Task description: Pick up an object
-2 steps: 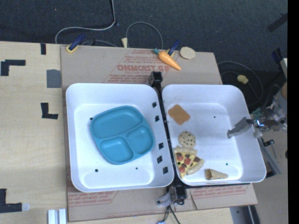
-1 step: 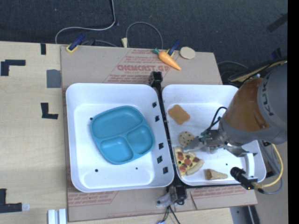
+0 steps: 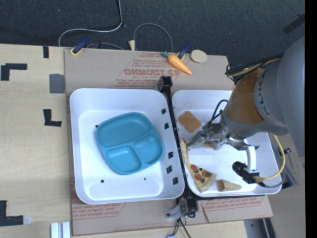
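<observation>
While the grey arm reaches in from the right, its two-finger gripper is lowered into the right white plastic bin, just beside a flat brown toast-like piece. Whether it is open cannot be told. A toy pizza slice lies nearby.

A toy orange carrot with a green top lies on the brown printed cardboard sheet behind the bins, near a pale round disc. Thin white cables loop across the dark carpet. The light wooden worktop carries black tape marks.
</observation>
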Controlling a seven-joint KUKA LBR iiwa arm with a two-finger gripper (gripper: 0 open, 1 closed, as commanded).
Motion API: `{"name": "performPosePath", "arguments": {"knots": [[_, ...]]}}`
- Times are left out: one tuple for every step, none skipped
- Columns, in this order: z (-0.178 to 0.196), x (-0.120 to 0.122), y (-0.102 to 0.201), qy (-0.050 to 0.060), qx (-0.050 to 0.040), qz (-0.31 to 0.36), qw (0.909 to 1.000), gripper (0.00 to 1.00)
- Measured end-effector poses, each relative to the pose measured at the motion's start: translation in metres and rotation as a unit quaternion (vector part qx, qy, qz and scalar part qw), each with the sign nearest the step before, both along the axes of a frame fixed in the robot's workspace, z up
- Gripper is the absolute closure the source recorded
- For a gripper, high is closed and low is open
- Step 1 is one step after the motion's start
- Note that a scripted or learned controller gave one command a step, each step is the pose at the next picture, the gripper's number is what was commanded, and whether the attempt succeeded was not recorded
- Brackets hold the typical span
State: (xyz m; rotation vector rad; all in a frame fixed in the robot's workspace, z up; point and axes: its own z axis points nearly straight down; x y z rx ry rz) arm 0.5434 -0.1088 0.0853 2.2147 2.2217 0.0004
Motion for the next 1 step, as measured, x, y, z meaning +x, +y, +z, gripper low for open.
{"name": "performPosePath", "arguments": {"knots": [[0.0009,0.0824,0.0068,-0.001,0.0003,0.001,1.0,0.0]]}}
